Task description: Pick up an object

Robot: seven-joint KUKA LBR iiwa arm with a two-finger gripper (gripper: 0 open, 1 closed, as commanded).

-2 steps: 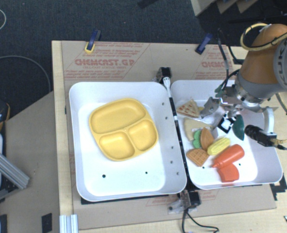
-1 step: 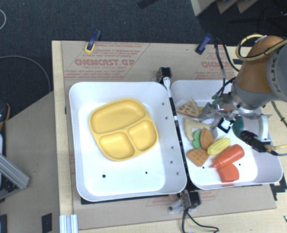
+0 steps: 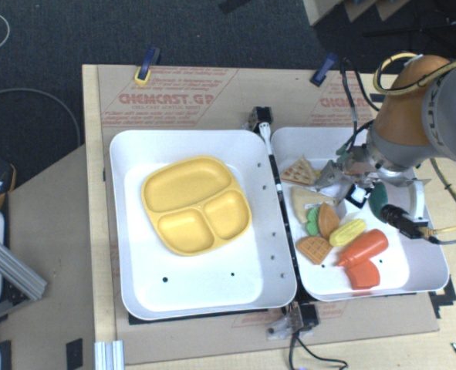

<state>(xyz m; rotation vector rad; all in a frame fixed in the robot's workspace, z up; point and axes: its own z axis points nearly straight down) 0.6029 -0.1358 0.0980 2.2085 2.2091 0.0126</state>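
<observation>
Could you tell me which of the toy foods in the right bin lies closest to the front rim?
The red-orange toy carrot piece, lowest in the pile; the yellow corn cob and brown waffle sit farther back.

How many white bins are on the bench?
2: the left bin holds a yellow divided plate; the right bin holds toy food, with the gripper over it.

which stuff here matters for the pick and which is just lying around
For the job: tool; toy food in the right bin: corn, orange carrot, waffle, pizza slice.

Lying about: yellow divided plate, left bin, blue clamps.
</observation>
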